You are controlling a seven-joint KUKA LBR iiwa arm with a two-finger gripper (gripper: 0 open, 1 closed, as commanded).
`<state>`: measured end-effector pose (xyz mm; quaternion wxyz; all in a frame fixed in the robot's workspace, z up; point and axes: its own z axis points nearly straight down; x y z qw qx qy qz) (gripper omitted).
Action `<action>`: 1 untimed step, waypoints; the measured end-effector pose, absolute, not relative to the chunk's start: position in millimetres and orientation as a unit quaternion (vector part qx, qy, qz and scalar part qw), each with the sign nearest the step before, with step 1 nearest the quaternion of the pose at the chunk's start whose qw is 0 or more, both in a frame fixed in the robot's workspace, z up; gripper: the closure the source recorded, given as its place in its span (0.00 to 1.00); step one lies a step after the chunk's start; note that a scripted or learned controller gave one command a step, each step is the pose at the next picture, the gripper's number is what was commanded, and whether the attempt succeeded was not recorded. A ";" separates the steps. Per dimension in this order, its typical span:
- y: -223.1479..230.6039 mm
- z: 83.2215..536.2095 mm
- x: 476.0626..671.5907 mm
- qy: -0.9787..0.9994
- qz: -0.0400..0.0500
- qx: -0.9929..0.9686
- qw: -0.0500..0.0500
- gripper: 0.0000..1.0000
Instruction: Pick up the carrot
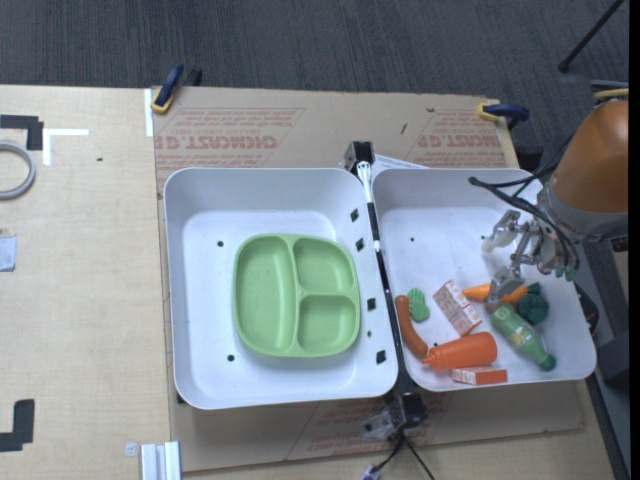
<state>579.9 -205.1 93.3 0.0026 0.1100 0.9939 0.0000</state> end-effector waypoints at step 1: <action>-189.9 95.1 581.1 0.995 0.001 -0.102 0.008 0.00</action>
